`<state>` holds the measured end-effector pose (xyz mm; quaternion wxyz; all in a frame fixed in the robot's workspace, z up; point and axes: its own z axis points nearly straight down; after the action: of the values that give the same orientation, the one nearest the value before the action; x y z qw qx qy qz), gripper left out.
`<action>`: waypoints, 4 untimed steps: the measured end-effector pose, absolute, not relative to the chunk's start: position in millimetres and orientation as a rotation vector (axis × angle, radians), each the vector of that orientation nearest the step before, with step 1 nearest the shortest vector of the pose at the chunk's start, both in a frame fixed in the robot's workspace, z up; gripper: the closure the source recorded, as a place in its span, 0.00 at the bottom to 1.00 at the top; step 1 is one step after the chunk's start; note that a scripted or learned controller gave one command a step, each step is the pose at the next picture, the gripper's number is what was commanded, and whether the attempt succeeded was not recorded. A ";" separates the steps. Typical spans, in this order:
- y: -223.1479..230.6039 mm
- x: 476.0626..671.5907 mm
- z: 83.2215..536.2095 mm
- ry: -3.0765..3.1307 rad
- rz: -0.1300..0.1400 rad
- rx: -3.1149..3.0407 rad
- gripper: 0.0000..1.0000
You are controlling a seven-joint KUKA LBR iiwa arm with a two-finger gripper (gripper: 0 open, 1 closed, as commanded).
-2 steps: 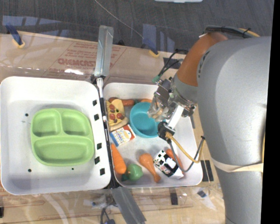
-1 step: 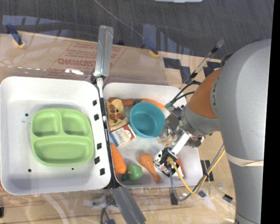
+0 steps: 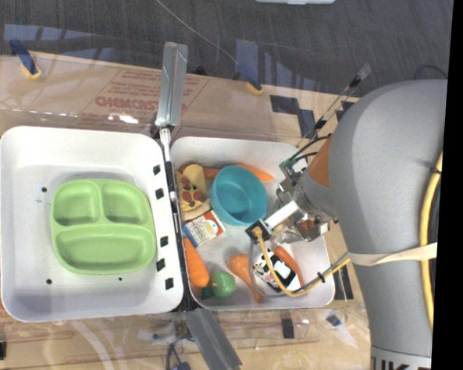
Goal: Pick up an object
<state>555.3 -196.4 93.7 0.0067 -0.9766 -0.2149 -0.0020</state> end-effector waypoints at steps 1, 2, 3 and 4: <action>-154.1 583.4 92.6 -0.327 0.001 -3.123 1.00; -183.1 631.9 131.6 -0.328 -0.003 -3.123 1.00; -199.3 600.1 93.7 -0.702 -0.005 -3.044 1.00; -136.2 605.3 93.6 -0.364 0.000 -3.132 1.00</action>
<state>605.3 -136.2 93.6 -0.0058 -0.9933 -0.1156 0.0001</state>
